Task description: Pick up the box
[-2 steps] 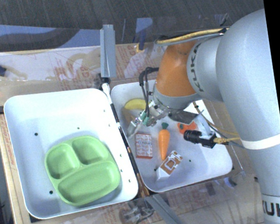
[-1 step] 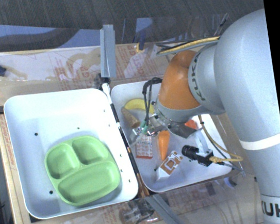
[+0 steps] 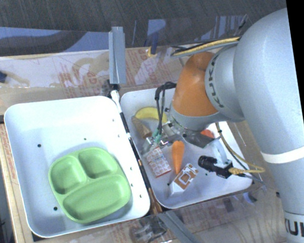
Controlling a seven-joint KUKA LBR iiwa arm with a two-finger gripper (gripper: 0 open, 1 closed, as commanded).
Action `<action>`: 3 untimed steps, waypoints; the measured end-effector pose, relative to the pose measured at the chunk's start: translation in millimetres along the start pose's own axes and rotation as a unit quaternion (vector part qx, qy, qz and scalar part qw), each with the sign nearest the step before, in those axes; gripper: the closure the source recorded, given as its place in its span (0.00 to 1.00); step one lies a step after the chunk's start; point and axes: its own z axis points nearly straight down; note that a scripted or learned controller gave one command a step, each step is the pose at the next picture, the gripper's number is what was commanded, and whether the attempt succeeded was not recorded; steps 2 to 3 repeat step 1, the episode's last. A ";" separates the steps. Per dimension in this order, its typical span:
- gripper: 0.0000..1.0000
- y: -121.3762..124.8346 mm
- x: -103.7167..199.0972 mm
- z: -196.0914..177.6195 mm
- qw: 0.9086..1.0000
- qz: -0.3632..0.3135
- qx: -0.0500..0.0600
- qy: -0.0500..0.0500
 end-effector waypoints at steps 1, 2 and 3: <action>1.00 -22.1 52.9 -133.5 1.000 0.009 -0.001 0.002; 1.00 -22.1 52.9 -133.5 1.000 0.009 -0.001 0.002; 1.00 -22.1 52.9 -133.5 1.000 0.009 -0.001 0.002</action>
